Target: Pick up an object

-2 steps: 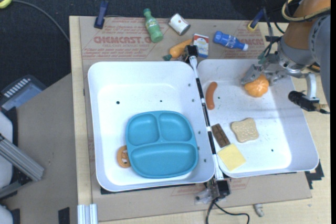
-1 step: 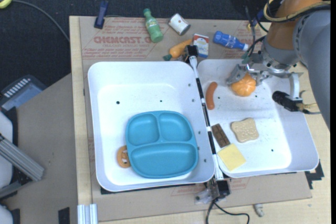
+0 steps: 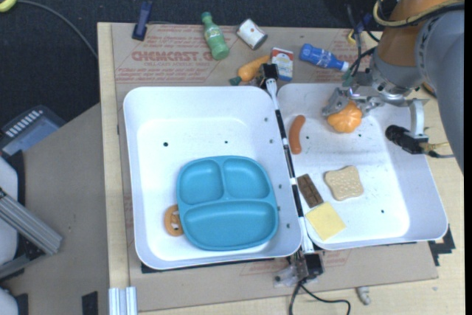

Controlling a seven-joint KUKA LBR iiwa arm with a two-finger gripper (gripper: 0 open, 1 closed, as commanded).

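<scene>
tool (image 3: 352,101) over orange fruit (image 3: 344,119), roundish

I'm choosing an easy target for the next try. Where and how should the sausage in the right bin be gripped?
Grip the sausage at its middle, coming straight down from above, fingers closing across its narrow width. It lies flat and alone, long axis running up the bin, close to the left wall, so a side approach would likely be blocked there.
</scene>
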